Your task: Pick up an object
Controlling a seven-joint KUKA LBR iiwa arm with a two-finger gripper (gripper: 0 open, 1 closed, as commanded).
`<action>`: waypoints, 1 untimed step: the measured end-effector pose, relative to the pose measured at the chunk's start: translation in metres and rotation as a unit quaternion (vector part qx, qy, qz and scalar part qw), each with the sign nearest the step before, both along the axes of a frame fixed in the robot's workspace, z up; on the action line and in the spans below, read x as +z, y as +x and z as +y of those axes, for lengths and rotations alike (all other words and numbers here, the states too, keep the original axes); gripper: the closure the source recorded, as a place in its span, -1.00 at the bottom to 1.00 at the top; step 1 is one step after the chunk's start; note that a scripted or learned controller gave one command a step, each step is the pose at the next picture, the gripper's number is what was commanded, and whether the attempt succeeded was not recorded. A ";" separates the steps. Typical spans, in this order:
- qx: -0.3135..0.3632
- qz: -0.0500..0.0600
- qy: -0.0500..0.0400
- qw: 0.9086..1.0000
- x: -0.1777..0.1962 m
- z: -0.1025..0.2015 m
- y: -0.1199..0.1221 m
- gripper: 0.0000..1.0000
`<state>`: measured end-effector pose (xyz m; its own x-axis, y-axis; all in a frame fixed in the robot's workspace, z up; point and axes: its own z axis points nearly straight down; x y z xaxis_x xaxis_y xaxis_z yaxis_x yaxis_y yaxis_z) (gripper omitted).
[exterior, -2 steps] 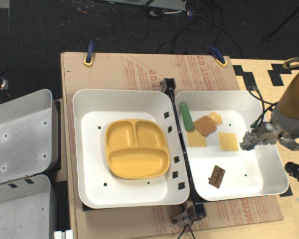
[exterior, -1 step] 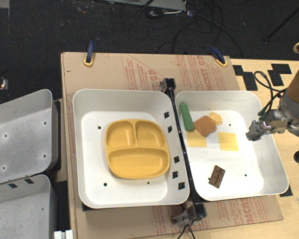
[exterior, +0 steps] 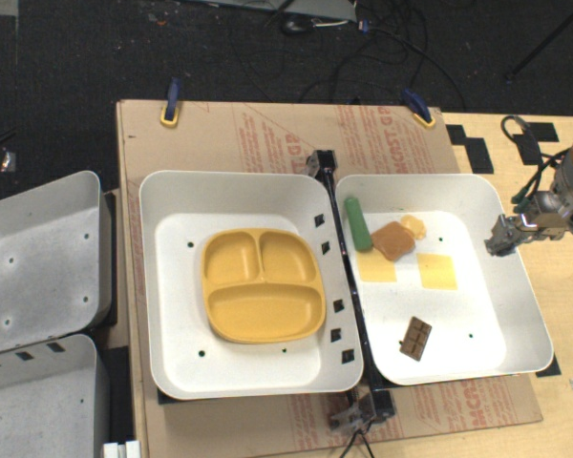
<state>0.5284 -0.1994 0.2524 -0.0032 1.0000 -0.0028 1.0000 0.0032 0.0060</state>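
Observation:
The right bin (exterior: 516, 284) holds a green stick (exterior: 357, 223) near its left wall, a brown lump (exterior: 394, 241) with a small orange piece (exterior: 413, 225) beside it, two yellow cheese squares (exterior: 377, 270) (exterior: 437, 271), and a dark chocolate block (exterior: 415, 339) near the front. My gripper (exterior: 501, 239) hangs at the right bin's right wall, well to the right of the cheese squares, with nothing seen in it.
The left bin (exterior: 162, 256) holds a yellow divided plate (exterior: 264, 286). Both bins rest on a brown board (exterior: 267, 136). Grey metal trays (exterior: 38, 256) lie off to the left. Cables run across the dark floor behind.

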 end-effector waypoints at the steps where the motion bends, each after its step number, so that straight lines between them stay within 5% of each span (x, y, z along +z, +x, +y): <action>1: 0.003 0.002 0.002 1.000 0.007 0.055 0.012 1.00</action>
<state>0.5404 -0.1446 0.2596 -0.0083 1.0000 0.0010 1.0000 0.0083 0.0026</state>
